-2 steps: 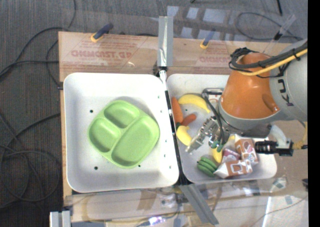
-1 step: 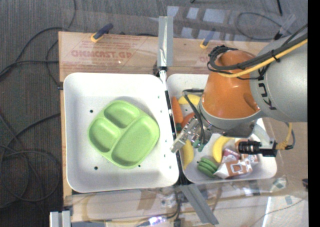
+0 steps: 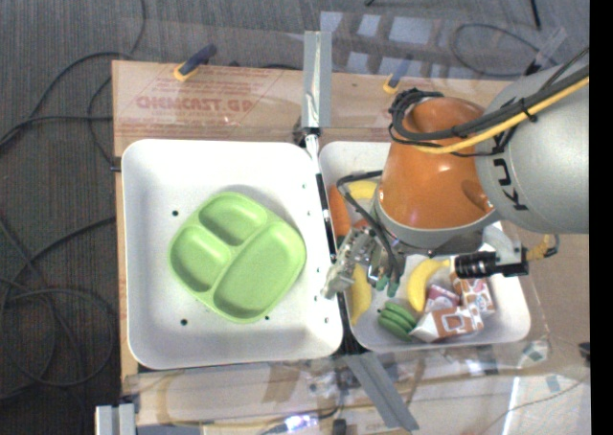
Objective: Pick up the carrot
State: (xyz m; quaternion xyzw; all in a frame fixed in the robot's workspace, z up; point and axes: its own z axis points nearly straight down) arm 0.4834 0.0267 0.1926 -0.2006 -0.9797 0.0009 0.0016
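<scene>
At the right bin's (image 3: 517, 328) left wall, carrot (image 3: 338, 214) lengthwise along it.

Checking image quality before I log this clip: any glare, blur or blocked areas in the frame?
Camera view: even lighting, soft shadows; glare on the clear sheeting along the bench front; the left bin and green plate are sharp; the arm hides much of the right bin; the gripper looks slightly blurred.

The gripper (image 3: 356, 261) hangs low in the right bin (image 3: 517, 328), beside the carrot (image 3: 339, 213).
</scene>
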